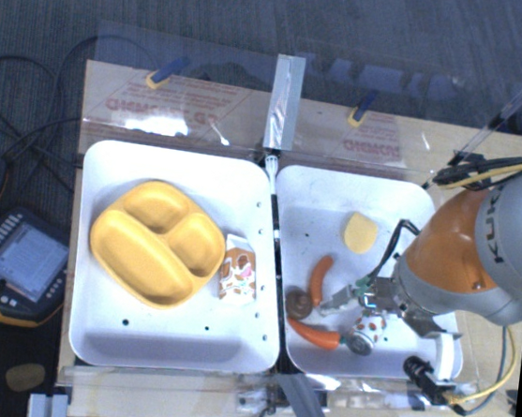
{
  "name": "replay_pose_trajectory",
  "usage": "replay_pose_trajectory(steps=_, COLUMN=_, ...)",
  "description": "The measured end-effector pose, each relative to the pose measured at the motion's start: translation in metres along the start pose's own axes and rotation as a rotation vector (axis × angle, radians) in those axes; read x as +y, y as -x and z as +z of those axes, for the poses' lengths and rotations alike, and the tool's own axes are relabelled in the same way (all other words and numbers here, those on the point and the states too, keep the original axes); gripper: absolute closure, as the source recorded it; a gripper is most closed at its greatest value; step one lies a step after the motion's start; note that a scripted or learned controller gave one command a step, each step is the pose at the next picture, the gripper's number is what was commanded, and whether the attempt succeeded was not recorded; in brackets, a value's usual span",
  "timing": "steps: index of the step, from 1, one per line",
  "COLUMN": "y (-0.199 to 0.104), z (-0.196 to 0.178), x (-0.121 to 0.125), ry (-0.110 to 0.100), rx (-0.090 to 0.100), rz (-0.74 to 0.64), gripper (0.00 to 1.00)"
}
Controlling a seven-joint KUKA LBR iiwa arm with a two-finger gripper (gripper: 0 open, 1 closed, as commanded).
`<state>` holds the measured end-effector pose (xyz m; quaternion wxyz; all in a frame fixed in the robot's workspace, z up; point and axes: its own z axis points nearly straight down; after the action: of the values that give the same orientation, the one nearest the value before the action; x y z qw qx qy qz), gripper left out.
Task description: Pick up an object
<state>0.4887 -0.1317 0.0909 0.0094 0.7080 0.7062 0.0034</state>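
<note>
Claw (349, 299) near orange carrot (314, 333)

two black handheld pendants with grey screens (9, 262) at left edge on dark carpet | black cables (27, 117) looping upper left | clear taped plastic sheet (189, 100) along bench top | yellow-blue clips (167, 72) near upper centre | small tan lump (25, 376) lower left
</note>
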Motion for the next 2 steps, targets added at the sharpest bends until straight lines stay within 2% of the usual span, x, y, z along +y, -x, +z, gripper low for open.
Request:
replay_pose_trajectory(steps=1, y=-0.001, z=-0.009, x=0.001, ry=-0.002, rx=0.003, rz=-0.001, gripper=1.0)
replay_pose_trajectory(steps=2, y=-0.001, z=0.001, x=0.089, ry=-0.003, rx=0.003, rz=-0.005, gripper=1.0)
